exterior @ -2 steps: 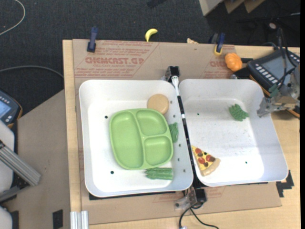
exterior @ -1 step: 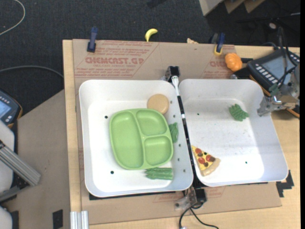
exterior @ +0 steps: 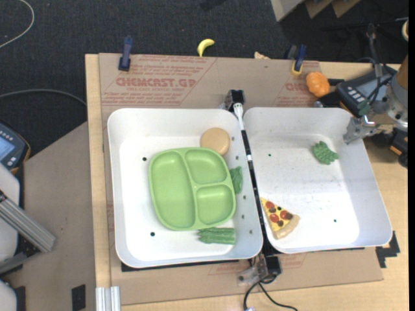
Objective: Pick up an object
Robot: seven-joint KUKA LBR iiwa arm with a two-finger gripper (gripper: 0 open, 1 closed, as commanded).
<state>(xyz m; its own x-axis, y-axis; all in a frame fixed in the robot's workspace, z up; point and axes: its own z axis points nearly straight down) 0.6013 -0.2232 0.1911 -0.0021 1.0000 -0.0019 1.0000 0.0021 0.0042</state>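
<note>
Left bin (exterior: 123,173): green divided plate (exterior: 192,188) takes centre; tan round piece (exterior: 215,140) at plate's upper right, green pieces (exterior: 216,236) below and right. Bare strips along left and top. Right bin (exterior: 363,193): middle open; green leafy piece (exterior: 323,152) upper right, pizza slice (exterior: 280,218) lower left. Gripper (exterior: 358,129) at upper-right rim.

- One camera looks down from above the bench (exterior: 162,76) at a slant.
- It stands far enough to take in both white bins, the left bin (exterior: 123,173) and right bin (exterior: 363,193), plus surrounding dark floor (exterior: 65,18).
</note>
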